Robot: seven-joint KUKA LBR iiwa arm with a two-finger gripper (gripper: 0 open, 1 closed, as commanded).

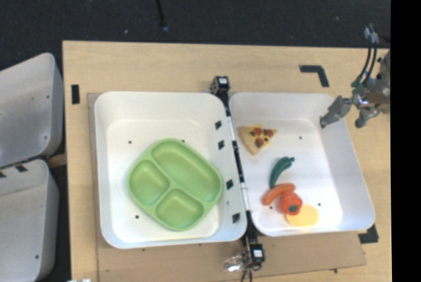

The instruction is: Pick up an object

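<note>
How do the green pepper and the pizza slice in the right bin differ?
The green pepper is dark green, slim and curved; the pizza slice is a tan wedge with red spots. The pepper lies nearer the bin's middle, the pizza slice against its left wall. Both lie loose in the right bin.

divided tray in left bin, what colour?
Light green, plain, no pattern. The tray shows best in the camera view.

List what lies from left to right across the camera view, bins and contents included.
Left bin → green tray → right bin with pizza slice, then green pepper → gripper.
</note>
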